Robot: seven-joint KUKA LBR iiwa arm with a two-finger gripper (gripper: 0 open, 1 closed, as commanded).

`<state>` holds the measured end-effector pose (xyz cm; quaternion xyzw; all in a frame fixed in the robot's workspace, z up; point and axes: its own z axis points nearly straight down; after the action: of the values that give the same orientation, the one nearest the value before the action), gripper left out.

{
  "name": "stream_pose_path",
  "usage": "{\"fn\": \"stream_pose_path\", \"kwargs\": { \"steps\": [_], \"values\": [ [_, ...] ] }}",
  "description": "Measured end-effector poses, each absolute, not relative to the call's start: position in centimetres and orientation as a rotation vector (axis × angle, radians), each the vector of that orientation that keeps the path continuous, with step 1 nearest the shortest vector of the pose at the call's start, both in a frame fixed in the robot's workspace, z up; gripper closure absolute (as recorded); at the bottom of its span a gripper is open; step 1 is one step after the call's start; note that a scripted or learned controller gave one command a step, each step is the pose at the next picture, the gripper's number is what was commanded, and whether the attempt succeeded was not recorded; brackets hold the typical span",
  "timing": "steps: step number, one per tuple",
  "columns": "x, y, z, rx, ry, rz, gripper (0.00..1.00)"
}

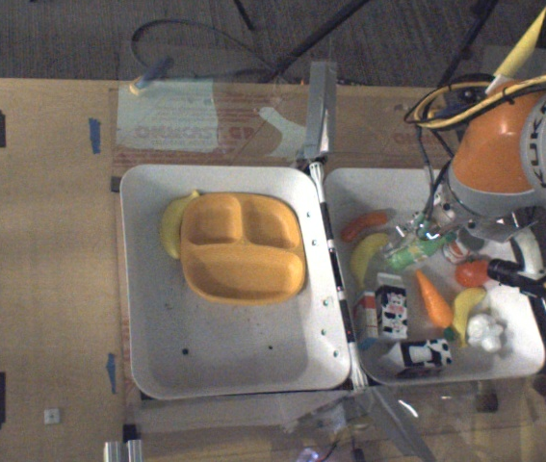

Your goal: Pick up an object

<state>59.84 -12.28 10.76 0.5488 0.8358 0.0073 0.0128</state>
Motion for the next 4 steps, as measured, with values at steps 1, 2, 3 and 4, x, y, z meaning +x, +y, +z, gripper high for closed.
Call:
{"fn": "stream_pose_path", "kwargs": {
  "steps": [1, 2, 3, 4],
  "values": [
    [64.7, -7.3, 19.6, 1.982, 2.433, 0.002, 1.00],
    [66.8, -13.5, 29.3, 1.638, 2.671, 0.002, 1.00],
    [66.8, -15.8, 28.9, 1.527, 2.736, 0.001, 1.00],
    [67.0, -15.7, 30.1, 1.519, 2.730, 0.003, 1.00]
  ]
}}
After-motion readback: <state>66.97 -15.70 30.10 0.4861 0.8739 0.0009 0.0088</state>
